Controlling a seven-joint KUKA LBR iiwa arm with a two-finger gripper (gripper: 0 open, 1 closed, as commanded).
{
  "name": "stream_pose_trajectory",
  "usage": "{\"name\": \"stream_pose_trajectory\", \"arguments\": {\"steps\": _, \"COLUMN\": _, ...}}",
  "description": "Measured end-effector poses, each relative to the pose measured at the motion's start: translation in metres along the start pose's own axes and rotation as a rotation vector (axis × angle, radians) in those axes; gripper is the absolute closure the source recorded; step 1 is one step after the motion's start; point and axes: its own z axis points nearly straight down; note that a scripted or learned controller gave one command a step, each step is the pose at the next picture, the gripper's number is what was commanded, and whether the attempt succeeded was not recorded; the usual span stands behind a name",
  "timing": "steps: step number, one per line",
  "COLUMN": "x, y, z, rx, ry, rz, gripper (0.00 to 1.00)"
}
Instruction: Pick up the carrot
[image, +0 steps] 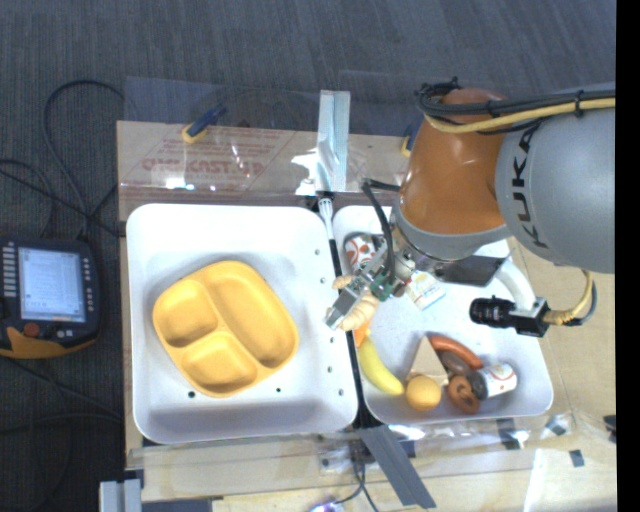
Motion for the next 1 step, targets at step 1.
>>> {"name": "stream_pose_trajectory", "arguments": {"steps": 1, "x": 0.0254, "y": -0.0185, "z": 0.0694, "rx": 0.005, "ry": 0.007, "rz": 0.001, "gripper": 1.00}}
